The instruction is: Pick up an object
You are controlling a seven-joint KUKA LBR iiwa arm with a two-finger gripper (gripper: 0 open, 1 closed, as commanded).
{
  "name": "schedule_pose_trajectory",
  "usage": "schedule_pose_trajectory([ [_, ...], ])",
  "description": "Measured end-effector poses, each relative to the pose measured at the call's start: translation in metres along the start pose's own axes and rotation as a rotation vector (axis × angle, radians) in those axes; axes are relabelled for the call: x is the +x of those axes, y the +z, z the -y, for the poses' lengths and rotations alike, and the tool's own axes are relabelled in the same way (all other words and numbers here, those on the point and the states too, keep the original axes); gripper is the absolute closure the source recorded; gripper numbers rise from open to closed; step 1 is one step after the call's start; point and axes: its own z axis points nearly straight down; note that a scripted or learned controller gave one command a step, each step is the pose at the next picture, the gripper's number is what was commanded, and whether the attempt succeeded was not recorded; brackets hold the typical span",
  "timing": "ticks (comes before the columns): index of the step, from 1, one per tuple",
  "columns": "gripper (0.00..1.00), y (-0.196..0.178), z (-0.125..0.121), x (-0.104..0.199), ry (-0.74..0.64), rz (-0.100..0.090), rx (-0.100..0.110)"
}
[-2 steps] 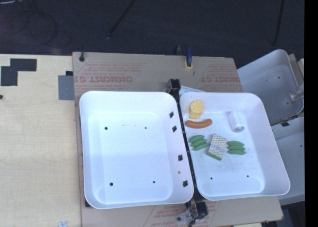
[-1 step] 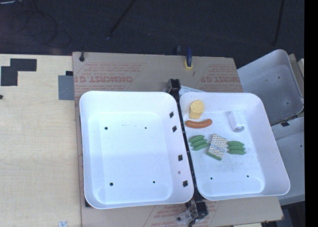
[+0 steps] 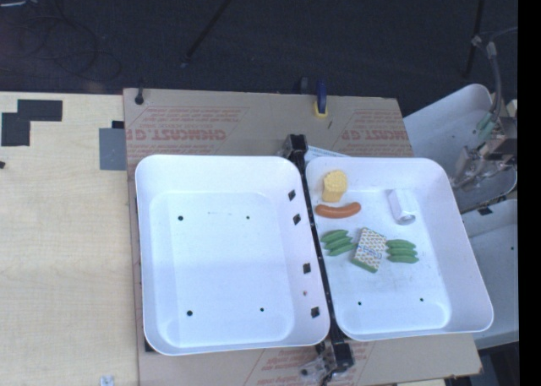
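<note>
Across the table [image 3: 68, 232] we see two white bins; the pincer [image 3: 486, 152] waits right, grip state unclear.

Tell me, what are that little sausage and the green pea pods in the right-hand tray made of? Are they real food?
Probably not real. The sausage looks like moulded plastic: one even orange-red colour, smooth skin. The two green pea pods look plastic too, uniformly bright with regular bumps. The picture is too coarse to rule out rubber. The right bin looks like matte white plastic.
</note>
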Motion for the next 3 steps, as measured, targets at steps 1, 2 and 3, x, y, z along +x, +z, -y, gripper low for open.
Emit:
schedule_pose_trajectory([
  [1, 1.0, 0.025, 0.05, 0.059, 0.001, 0.0, 0.001],
  [2, 1.0, 0.073, 0.047, 0.142, -0.003, 0.001, 0.002],
  [3, 1.0, 0.018, 0.017, 0.146, 0.004, 0.003, -0.009],
])
